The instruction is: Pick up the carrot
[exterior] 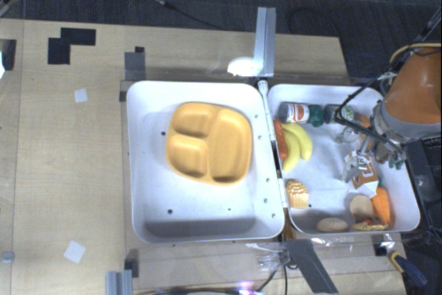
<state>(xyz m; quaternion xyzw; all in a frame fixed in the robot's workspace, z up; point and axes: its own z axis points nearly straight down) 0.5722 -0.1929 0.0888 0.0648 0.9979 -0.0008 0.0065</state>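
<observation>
Lettering on the small bottle point(298, 112) is too blurred to read, while the carrot point(279, 138), a slim orange-red stick, lies just left of the banana point(297, 145), touching it; gripper point(359, 166) well right, jaw state unclear.
</observation>
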